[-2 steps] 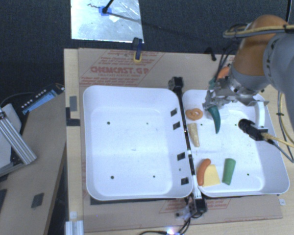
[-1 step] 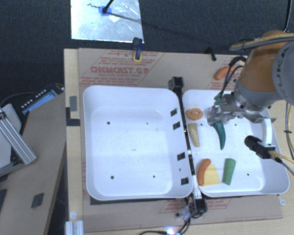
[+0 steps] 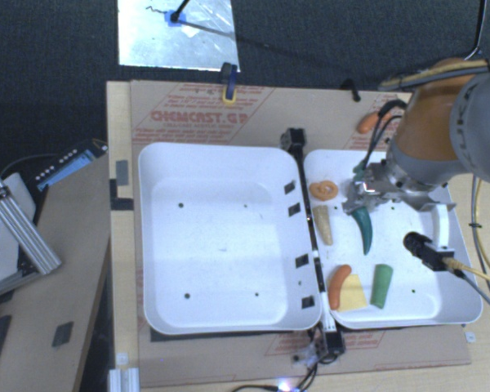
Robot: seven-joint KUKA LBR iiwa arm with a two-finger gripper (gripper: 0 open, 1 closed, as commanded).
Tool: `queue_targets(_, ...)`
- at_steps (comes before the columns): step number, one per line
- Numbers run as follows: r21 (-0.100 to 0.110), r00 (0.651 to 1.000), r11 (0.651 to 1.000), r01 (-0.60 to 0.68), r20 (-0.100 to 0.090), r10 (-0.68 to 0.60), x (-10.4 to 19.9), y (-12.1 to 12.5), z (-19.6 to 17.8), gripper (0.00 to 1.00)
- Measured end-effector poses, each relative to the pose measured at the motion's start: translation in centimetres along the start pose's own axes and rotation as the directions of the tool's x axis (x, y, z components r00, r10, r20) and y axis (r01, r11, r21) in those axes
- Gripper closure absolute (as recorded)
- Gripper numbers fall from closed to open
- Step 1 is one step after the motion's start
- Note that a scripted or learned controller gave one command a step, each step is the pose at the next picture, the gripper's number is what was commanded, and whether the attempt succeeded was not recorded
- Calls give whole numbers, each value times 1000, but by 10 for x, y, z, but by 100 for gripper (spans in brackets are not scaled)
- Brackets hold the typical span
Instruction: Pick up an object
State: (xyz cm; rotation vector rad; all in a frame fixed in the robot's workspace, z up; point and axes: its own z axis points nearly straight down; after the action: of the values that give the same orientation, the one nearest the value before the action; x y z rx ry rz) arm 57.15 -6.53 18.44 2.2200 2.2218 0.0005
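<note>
- The grey arm (image 3: 441, 129), with its orange band, reaches in from the right over the right bin (image 3: 420, 305).
- The claw (image 3: 362, 201) hangs over the upper middle of that bin. Whether it is wide or narrow cannot be told from this angle.
- A curved teal pepper (image 3: 364, 229) lies right under the claw. Its upper end meets the claw's tip and its pointed end trails down toward the bin's middle. It cannot be told whether the pepper is gripped or only touched.
- An orange ring (image 3: 323, 189) sits just left of the claw, near the bin's left wall.
- A pale stick (image 3: 322, 225) lies below the ring, beside the pepper but apart from it.
- At the bin's lower left, an orange-red sausage shape (image 3: 339, 284) touches a yellow wedge (image 3: 355, 294).
- A green cylinder (image 3: 381, 285) lies just to the right of the wedge.
- The left bin (image 3: 220, 243) sits beside the right one, and black clips (image 3: 292, 188) run along the seam between them.
- Both bins rest on a cardboard sheet (image 3: 196, 114) with red print, which lies on the counter (image 3: 65, 300).
- A small orange thing (image 3: 367, 123) lies on the cardboard above the right bin, outside it.
- A blue and yellow clamp (image 3: 228, 84) grips the cardboard's top edge.
- A shiny foil sheet (image 3: 175, 23) lies above the clamp.
</note>
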Motion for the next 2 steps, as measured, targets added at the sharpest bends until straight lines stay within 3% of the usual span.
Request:
queue_targets(1, 1, 1000, 1000, -1, 0, 1, -18, -30, 39, 100)
queue_targets(2, 3, 1000, 1000, -1, -2, 1, -19, -87, 102, 100)
